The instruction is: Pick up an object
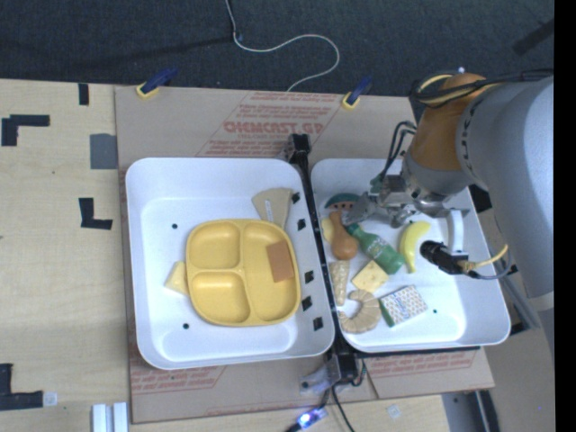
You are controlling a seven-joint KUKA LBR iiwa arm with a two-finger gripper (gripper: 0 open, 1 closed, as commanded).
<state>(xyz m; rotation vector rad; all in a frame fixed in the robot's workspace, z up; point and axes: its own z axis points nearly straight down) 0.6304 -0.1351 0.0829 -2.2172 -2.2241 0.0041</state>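
Checkered packet [402, 304] sits at the right bin's [481, 331] six o'clock — gripper [389, 207] above the green bottle [374, 248], at twelve; its grasp unclear

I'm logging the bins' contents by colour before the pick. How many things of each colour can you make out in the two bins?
Yellow: 3, divided tray, banana, wedge
Green: 1, bottle
Brown: 2, block on the tray, pear-shaped piece
Tan or beige: 3
Multicoloured: 1, small box
Total: 10, though the right bin's clutter may hide more.
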